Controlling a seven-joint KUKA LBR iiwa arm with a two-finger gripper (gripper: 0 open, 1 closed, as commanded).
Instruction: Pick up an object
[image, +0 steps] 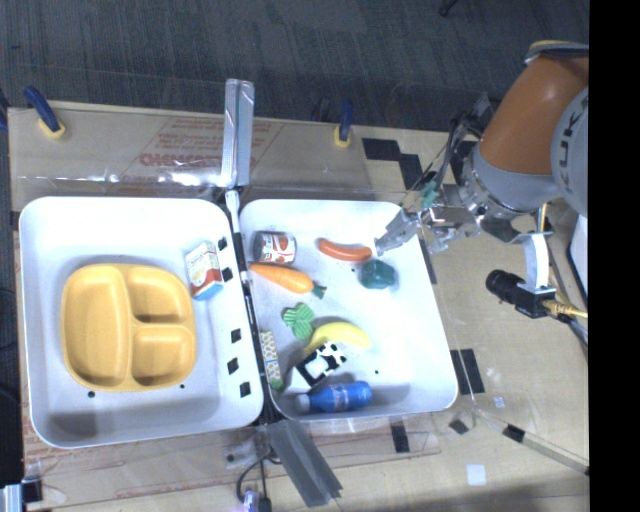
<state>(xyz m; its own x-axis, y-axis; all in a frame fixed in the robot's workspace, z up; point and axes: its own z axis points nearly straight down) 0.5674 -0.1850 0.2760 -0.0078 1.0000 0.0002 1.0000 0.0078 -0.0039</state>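
A: The two shallow white plastic bins (415, 345) look smooth with a soft sheen. The divided yellow plastic tray (125, 325) looks matt.

B: The curved yellow plastic banana (340, 333) is glossy, as is the blue plastic bottle (338, 397). The small red metal can (274, 246) shines. The arm's orange band (525, 105) gleams, smooth.

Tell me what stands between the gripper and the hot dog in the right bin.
Nothing visible does. The gripper hangs at the right bin's upper right, just right of the hot dog. The dark green object lies just below, beside that path.
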